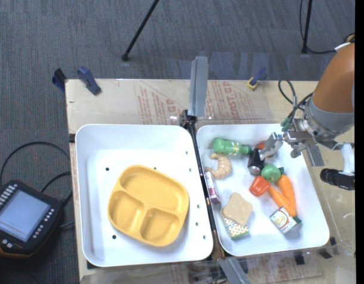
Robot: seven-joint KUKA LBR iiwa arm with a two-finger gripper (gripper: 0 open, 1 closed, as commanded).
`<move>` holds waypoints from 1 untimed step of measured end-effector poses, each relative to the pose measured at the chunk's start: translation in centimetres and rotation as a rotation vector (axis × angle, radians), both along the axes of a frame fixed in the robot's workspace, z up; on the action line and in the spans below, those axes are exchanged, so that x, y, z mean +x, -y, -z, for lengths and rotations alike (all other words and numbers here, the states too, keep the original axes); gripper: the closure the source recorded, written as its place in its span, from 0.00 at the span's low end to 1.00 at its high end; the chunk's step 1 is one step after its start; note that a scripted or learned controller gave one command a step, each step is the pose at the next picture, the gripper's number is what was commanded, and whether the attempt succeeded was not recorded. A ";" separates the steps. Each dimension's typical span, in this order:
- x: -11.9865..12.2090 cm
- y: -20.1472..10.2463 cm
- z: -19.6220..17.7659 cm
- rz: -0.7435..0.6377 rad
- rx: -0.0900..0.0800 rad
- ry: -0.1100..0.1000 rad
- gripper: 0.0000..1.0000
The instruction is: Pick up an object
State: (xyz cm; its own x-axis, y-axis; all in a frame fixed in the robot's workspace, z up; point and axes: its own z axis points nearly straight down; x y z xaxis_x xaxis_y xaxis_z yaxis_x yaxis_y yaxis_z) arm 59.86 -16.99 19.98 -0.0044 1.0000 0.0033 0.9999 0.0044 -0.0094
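My gripper (270, 149) hangs low over the upper middle of the right bin (315, 218), reaching in from the right. Just below it lie a small dark object (254, 163), a green round toy (270, 171) and a red-orange pepper (259, 186). A green bottle (229, 147) lies to the gripper's left, with a croissant (221, 165) under it. An orange carrot (284, 194) lies along the right side. I see nothing clearly held by the gripper.
The right bin also holds a toast slice (237, 208), a small box (236, 228), a can (285, 220) and a maroon bar (212, 189) along its left wall. The left bin (93, 158) holds a yellow divided plate (149, 205). A pendant (19, 215) sits far left.
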 end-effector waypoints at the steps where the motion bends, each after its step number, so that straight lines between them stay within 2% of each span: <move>1: -4.7 1.4 10.2 -0.046 0.010 0.001 0.00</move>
State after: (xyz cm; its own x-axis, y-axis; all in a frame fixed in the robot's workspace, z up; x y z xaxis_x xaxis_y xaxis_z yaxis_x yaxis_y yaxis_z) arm 55.15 -18.41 9.82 -0.0502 0.9986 0.0137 0.9987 0.0503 -0.0081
